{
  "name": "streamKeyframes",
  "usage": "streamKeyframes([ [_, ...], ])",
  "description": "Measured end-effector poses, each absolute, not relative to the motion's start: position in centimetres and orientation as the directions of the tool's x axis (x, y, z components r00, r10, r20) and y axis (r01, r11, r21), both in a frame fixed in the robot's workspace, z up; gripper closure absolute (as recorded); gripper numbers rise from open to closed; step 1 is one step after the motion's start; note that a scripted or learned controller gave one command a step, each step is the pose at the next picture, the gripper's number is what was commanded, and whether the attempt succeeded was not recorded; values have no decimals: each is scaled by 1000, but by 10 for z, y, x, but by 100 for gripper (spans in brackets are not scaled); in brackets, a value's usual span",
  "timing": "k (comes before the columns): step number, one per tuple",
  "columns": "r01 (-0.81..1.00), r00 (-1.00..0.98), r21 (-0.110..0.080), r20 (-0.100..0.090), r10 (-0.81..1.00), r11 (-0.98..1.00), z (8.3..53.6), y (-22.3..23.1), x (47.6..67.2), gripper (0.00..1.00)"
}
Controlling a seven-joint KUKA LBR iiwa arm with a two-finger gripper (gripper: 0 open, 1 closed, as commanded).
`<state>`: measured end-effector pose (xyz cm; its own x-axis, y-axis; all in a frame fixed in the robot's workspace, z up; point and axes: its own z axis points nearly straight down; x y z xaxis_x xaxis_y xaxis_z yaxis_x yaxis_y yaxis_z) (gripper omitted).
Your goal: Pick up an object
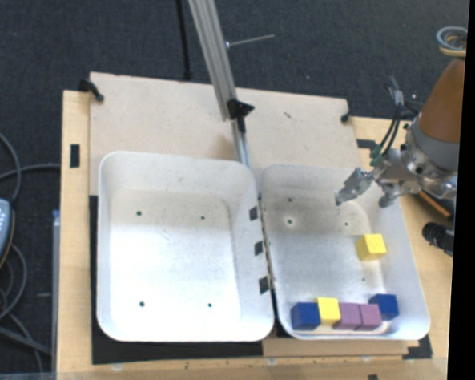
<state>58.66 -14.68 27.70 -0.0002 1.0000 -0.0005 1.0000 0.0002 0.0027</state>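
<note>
- Fingers: the two fingers (355,187) of the gripper (371,192) stand spread apart with nothing between them, hanging over the far right part of the right bin (302,181).
- Nearest candidate: a lone yellow block (371,246) lies near the right wall of that bin, apart from the gripper and towards the near edge.
- Other candidates: along the near wall sit a blue block (305,315), a second yellow block (329,310), two purple blocks (360,315) touching each other, and another blue block (385,304).
- Left bin (178,246): bare white floor.
- Advised approach: the isolated yellow block seems the best target; centre the fingers over it, align them with its flat sides, then descend.
- Hard to read: the arm (443,101) is cut off at the right edge, and fingertip height above the bin floor is uncertain.
</note>
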Motion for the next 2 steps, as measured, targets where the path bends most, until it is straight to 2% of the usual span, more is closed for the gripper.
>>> streamKeyframes([
  [1, 1000, 0, 3, -1, 1000, 0, 277, -147, 587, 0],
  [2, 1000, 2, 3, -3, 1000, -2, 289, -195, 587, 0],
])
